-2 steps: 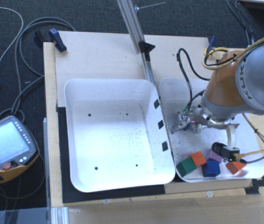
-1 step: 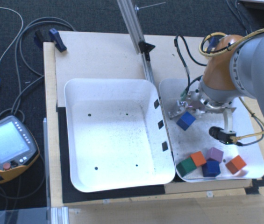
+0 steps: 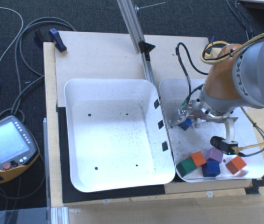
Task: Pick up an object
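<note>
One small blue block (image 3: 185,124) sits right at the tip of the tool (image 3: 182,118), in the right-hand shallow white bin (image 3: 169,90), near its left wall. Whether the block is clamped or merely touched I cannot tell, since the grey arm with its orange band (image 3: 221,80) covers much of the tool. Five more blocks, green (image 3: 186,166), orange (image 3: 198,158), purple (image 3: 214,154), dark blue (image 3: 211,168) and a second orange one (image 3: 236,164), lie well apart toward the bin's near edge.

Arm (image 3: 255,73): fat grey tube, orange band (image 3: 220,80) above wrist. Black and yellow cables (image 3: 216,48) loop along it. End effector (image 3: 184,118) silver metal.
</note>
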Motion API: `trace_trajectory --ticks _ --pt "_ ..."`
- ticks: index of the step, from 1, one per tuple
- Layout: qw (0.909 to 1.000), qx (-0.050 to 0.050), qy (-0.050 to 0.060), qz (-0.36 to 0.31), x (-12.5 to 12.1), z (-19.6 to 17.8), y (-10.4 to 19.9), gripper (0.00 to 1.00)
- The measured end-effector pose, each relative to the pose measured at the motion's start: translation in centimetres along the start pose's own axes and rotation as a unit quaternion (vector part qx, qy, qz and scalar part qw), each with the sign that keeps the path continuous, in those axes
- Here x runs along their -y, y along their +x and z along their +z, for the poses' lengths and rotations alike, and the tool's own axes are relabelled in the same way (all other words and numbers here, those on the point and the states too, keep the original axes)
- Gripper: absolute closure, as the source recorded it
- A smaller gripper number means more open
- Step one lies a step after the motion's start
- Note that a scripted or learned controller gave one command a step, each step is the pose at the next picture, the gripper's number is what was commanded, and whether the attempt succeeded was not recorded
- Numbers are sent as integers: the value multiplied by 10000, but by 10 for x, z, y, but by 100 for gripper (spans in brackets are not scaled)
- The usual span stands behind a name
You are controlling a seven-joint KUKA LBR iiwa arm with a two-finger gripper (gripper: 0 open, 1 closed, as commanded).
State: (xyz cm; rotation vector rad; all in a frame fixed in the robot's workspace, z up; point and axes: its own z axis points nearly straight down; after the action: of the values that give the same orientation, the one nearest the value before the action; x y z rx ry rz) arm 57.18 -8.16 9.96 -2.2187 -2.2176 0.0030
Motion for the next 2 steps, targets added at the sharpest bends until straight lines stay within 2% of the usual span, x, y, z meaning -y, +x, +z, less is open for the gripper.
trace_trajectory --ticks 1,2 --pt "10000 1 -26 0 -2 -11 0 100" --pt "10000 0 -20 1 -2 -11 0 0"
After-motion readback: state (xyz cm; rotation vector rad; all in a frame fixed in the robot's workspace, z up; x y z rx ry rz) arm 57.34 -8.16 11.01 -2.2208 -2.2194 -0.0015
